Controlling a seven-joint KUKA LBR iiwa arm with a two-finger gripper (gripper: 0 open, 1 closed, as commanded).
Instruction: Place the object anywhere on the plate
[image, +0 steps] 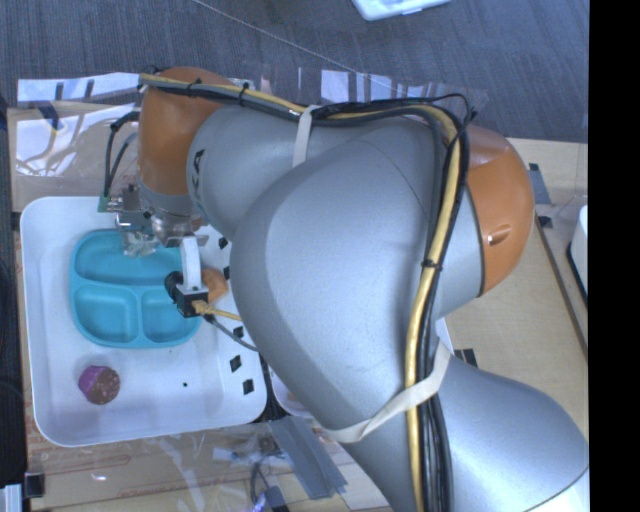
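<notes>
In the white bin (40, 330), the purple object (99, 384) lies well apart from the hand (140, 240), grip unclear, over the blue plate (120, 300).

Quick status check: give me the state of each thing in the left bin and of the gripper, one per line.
Blue plate: flat in the bin, three compartments, nothing visible in them.
Purple object: on the bin floor, in front of the plate, apart from it.
Gripper: over the plate's far compartment.
White bin: flat on the bench.
</notes>
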